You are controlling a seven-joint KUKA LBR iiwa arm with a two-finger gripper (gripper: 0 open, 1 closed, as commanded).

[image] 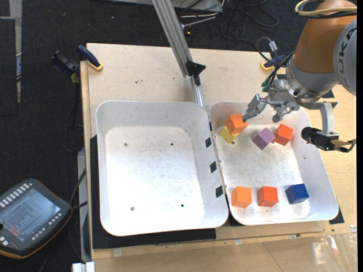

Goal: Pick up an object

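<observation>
1. Pincer [262,111] hangs spread over the right bin [317,169], gripping nothing.
2. Orange cube [236,123] (atop a yellow block [228,135]) seemingly touches one finger [252,109]; purple cube [262,138] nearby.

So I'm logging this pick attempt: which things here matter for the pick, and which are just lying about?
Part of the job:
gripper
right bin
orange block, yellow block, purple block, more orange blocks, blue block

Just lying about:
left bin
teach pendant
clamps
</observation>
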